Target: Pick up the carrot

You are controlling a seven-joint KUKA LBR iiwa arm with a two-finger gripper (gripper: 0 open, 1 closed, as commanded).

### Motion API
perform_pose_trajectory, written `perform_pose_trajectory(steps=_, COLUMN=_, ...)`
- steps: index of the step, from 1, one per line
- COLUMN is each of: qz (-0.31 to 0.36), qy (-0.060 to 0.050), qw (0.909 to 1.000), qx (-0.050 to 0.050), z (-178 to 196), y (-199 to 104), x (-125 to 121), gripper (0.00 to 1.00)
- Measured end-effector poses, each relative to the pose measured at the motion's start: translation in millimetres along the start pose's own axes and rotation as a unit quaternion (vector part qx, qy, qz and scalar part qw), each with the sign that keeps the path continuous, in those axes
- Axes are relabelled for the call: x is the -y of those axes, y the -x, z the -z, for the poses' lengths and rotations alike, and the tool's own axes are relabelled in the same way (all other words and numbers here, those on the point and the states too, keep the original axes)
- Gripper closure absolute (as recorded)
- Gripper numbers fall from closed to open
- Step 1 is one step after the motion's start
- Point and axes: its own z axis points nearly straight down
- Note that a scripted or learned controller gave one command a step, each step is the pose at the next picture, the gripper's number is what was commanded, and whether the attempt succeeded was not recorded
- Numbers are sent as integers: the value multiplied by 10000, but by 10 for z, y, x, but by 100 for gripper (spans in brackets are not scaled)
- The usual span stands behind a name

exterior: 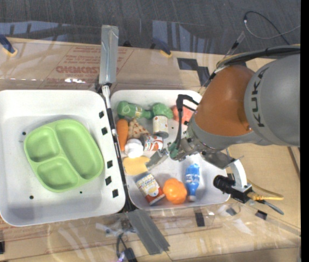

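The arm is at the approach stage, by my reading: its hand (162, 157) hangs low over the middle of the right-hand bin (208, 201), among the clutter, and nothing is between its fingers that I can make out. Whether those fingers are spread or closed I cannot tell from here; the wrist hides most of them.

The carrot (122, 135) lies off to the far side of the hand from the arm, against the bin wall that adjoins the other bin. It is a slim orange piece, lying lengthwise along that wall, smooth-looking and tapered. A small white bottle (134, 147) sits just beside its lower end.

The next move, I'd judge, calls for shifting the hand across towards that wall and lining the fingers across the carrot's width, with little room on the wall side.
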Motion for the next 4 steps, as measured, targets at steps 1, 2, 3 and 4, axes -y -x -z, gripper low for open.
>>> perform_pose_trajectory(steps=1, qz=359, qy=66, qw=9993, qx=41, z=-970, y=427, x=246, gripper=0)
perform_pose_trajectory(steps=2, qz=2249, qy=25, qw=9744, qx=23, z=-13, y=-269, x=-176, gripper=0)
perform_pose_trajectory(steps=3, qz=2243, qy=23, qw=9745, qx=22, z=-16, y=-265, x=-172, gripper=0)
perform_pose_trajectory(steps=4, qz=2944, qy=3, qw=9557, qx=3, z=-656, y=50, x=-64, gripper=0)
